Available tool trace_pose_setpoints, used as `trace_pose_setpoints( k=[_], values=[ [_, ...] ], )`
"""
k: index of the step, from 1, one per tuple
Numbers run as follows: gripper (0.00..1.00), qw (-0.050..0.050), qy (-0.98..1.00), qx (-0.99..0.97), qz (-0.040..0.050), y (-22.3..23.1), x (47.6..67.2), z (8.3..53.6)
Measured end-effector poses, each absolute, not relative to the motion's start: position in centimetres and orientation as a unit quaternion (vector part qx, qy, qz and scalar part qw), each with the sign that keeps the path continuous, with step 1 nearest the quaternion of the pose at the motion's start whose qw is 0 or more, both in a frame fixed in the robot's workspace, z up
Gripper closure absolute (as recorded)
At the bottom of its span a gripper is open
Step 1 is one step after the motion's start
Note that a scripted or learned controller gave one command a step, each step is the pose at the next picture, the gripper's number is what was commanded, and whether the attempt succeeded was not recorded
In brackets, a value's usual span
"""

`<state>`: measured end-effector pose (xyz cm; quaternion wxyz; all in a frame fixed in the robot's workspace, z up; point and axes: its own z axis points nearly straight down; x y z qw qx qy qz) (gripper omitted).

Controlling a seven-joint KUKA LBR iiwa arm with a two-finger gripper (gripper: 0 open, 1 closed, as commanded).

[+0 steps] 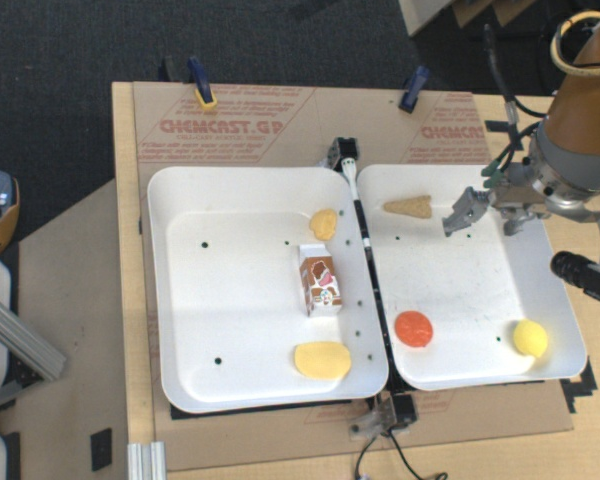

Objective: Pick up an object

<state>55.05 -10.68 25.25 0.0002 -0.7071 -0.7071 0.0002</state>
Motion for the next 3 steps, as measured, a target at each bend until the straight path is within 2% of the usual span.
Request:
trace_pose_setpoints(
  k=[1, 2, 3],
  values=[
    [0.00, -0.001, -0.709, -0.705, -0.0010, -6.7, 61.9, 19.2],
    [0.00, -0.005, -0.710, -0.704, -0.0063, 1.3, 64.1, 31.9],
    [0.00, 0.004, -0.706, -0.708, 0.0048, -1.4, 64.4, 18.8]
  ],
)
